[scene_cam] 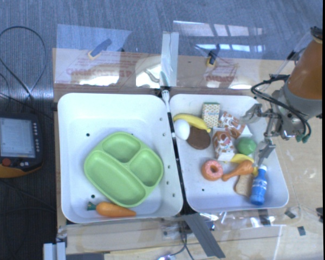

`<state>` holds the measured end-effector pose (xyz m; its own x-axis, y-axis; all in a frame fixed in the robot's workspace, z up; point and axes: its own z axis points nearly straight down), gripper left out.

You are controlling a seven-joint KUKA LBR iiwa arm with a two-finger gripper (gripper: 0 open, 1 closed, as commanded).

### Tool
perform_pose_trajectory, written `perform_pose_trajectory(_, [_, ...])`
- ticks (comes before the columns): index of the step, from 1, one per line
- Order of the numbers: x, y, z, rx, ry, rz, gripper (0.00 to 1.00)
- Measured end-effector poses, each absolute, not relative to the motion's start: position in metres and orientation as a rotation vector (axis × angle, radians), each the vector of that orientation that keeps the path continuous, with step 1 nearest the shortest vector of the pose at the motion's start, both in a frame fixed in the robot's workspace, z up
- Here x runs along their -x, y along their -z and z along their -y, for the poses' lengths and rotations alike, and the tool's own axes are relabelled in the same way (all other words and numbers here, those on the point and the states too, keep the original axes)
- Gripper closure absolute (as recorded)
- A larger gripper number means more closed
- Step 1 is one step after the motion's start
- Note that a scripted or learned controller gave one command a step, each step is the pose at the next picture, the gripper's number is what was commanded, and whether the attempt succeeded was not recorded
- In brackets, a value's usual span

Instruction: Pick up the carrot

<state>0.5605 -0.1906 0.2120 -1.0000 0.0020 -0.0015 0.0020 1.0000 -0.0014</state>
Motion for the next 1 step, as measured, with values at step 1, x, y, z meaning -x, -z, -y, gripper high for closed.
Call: perform_pose_trajectory(1, [-0.4860,-0.1293,0.1866,0.145,-0.001,-3.142,0.00])
